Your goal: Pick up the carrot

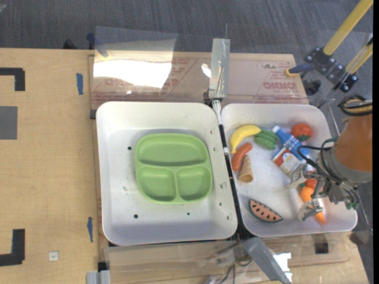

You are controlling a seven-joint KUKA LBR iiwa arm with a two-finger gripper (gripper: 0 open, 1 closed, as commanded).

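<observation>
The carrot (307,193) is a small orange toy lying in the right bin (337,220) near its front right corner. More orange shows at the carrot's other end, close to the bin's rim. My gripper (312,206) reaches in from the right and hangs directly over the carrot's middle, hiding that part of it. The grey wrist with its orange band (357,149) sits above the bin's right edge.
The right bin also holds a banana (243,136), a green vegetable (266,139), a tomato (302,130), a blue and white packet (288,154), a hot dog (240,155), an ice cream cone (246,171) and a watermelon slice (265,210). A green divided plate (173,167) lies in the left bin (112,176).
</observation>
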